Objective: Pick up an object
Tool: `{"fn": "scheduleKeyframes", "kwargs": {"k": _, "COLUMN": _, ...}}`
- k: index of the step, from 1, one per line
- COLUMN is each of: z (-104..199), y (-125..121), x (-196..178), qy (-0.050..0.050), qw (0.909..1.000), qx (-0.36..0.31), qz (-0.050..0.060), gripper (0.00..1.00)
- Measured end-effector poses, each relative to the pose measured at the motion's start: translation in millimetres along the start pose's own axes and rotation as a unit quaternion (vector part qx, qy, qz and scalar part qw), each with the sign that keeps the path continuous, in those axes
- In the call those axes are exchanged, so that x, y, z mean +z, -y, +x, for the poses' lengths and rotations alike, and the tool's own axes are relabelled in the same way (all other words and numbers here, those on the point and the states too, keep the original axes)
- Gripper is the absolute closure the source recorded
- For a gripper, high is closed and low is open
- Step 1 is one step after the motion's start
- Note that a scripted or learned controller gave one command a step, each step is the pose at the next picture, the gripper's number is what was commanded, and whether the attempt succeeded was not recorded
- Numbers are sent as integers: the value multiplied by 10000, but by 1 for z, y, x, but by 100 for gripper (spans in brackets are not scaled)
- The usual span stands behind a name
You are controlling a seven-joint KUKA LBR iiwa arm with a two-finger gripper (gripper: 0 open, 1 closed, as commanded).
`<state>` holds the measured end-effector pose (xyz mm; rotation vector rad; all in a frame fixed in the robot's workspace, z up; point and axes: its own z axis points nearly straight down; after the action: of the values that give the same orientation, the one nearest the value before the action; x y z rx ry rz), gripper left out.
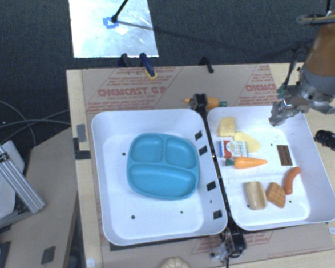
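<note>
Over the far right corner of the right bin (pixel 327 205) hangs the hand (pixel 279 116), just above the white floor. Whether it is apart or together, I cannot tell, because it looks small and dark from up here. Nothing sits in it.

All the toy food lies to the left of the hand and nearer to the front. Closest is the brown chocolate bar (pixel 283 155), a little nearer than the hand and almost straight below it in the view. Its long side runs from far to near. Farther left are a square of cheese (pixel 227 126), a pale yellow piece (pixel 247 139), a small carton (pixel 231 149) and an orange carrot (pixel 249 162) lying left to right. Near the front are a sausage (pixel 291 179), a cracker (pixel 276 194) and a bread roll (pixel 254 194).

I think the hand should come a bit nearer and go down for the chocolate bar.

On the left, a blue plate (pixel 162 164) with 3 parts sits in the other bin (pixel 113 220), well apart from the hand.
</note>
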<state>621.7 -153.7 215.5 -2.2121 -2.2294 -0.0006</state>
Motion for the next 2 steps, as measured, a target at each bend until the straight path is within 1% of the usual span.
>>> {"fn": "scheduleKeyframes", "kwargs": {"k": 1, "z": 52, "y": 14, "x": -17, "qy": 0, "qw": 10000, "qx": -5, "qz": -14, "gripper": 100}}
{"fn": "scheduleKeyframes", "kwargs": {"k": 2, "z": 67, "y": 23, "x": -17, "qy": 3, "qw": 10000, "qx": 6, "qz": -5, "gripper": 100}}
